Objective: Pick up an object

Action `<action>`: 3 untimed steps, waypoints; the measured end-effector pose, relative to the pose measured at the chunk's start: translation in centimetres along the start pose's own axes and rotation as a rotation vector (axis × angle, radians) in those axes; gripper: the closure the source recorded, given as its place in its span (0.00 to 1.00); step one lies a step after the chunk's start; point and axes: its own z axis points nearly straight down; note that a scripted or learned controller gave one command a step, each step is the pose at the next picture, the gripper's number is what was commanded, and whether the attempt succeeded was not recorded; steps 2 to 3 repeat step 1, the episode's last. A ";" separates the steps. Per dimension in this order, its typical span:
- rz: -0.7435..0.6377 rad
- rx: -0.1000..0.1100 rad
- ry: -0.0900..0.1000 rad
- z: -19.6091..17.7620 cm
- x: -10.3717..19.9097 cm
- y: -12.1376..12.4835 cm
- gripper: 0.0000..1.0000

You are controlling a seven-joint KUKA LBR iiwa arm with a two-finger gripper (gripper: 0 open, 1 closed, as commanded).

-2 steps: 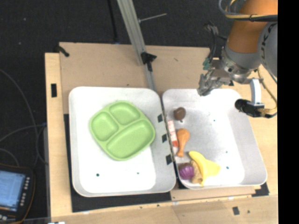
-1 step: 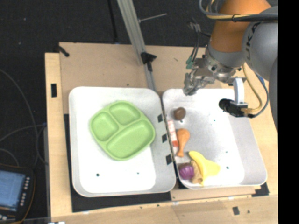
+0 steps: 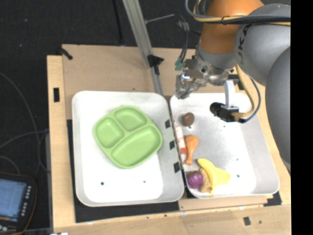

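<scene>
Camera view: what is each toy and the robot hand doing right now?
gripper: above the right bin's top-left corner, holding nothing seen
green plate: flat in left bin, right side up
brown ball: lying loose
drumstick: lying down
banana: lying down
purple onion: against the banana

Arm casing [image 3: 264,33]: dark letters at its left edge, perhaps the maker's name, too blurred to read.
Elsewhere: no legible text.

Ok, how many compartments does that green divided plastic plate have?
3. The green divided plastic plate lies in the left white bin: two small compartments along its upper-left side, one large compartment at lower right.
</scene>
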 end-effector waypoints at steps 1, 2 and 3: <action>0.000 0.003 0.000 -0.1 5.3 -0.6 1.00; 0.000 0.003 0.000 -0.1 5.3 -0.6 1.00; 0.000 0.003 0.000 -0.1 5.3 -0.6 1.00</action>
